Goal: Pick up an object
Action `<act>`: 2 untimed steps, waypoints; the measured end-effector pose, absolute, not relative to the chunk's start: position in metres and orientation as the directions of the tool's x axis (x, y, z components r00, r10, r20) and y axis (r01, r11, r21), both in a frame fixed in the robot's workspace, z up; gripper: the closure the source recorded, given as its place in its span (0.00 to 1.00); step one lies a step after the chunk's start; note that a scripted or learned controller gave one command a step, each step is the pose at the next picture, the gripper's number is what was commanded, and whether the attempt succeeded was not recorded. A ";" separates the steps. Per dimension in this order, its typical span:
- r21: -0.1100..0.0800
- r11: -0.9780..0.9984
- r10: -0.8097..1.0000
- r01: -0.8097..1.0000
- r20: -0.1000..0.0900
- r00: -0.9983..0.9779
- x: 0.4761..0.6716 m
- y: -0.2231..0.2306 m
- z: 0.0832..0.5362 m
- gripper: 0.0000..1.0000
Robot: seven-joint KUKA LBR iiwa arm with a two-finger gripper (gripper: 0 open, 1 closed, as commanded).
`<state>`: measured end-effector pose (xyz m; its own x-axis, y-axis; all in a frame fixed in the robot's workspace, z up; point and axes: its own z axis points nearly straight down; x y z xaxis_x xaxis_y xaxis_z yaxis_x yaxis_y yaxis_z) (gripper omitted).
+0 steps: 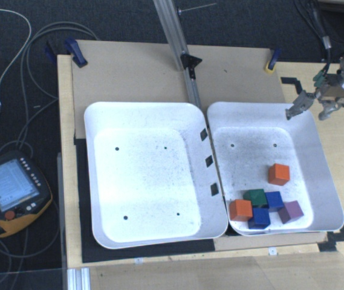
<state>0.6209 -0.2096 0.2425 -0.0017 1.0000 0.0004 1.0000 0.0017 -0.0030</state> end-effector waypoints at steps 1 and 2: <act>-0.009 -0.002 1.000 1.000 0.004 0.002 0.564 -0.218 0.095 0.00; -0.007 0.005 1.000 1.000 0.007 -0.005 0.511 -0.137 0.099 0.00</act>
